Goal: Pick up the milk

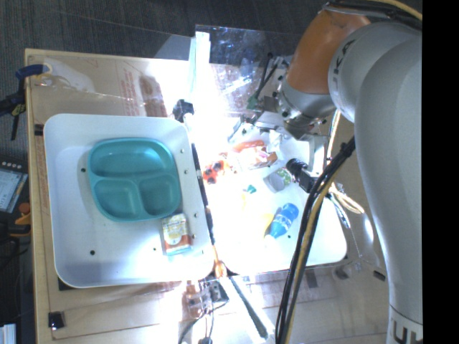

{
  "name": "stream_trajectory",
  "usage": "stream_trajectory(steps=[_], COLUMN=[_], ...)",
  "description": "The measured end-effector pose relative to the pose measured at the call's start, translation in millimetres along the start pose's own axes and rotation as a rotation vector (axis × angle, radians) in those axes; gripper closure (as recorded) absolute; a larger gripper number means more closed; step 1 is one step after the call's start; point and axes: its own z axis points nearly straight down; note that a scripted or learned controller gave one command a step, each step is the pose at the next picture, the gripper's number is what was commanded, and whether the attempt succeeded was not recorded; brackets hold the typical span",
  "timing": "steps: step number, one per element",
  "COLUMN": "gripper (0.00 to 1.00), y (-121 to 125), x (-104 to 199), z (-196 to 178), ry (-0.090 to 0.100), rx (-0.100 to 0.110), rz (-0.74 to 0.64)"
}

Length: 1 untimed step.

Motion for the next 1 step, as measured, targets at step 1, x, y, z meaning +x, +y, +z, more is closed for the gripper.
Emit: stream_trajectory(steps=[1], gripper=[0.00], y=[1.6], x=[-45.2], z=[39.3], ry=[0.001], rx=[-0.001], rz=[-0.031])
